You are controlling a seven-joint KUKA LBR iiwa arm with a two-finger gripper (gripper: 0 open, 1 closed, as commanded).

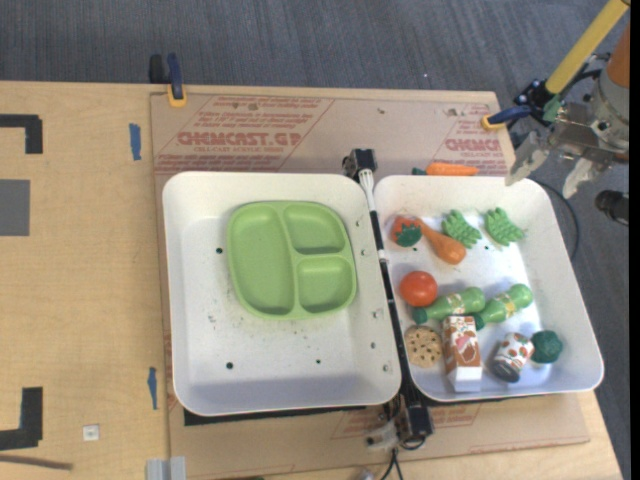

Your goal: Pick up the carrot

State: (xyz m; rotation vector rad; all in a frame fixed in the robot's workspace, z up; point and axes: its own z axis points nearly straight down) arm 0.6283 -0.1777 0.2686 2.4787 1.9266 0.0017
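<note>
The carrot [443, 242], orange with a green leafy top, lies slantwise in the upper middle of the right bin [573, 298]. A second thin orange piece [451, 170] rests on the bench just beyond that bin's far rim. My gripper [549, 169] hovers over the bin's far right corner, up and to the right of the carrot and well apart from it. It is open, and nothing sits between its fingers.
Around the carrot lie a small tomato with a green cap [404, 231], a red tomato [419, 288], a leafy green [505, 226], green vegetables [478, 305], a cookie [423, 345], a carton [461, 351], a can [511, 356] and broccoli [546, 345]. The left bin [190, 318] holds a green divided plate [292, 258].
</note>
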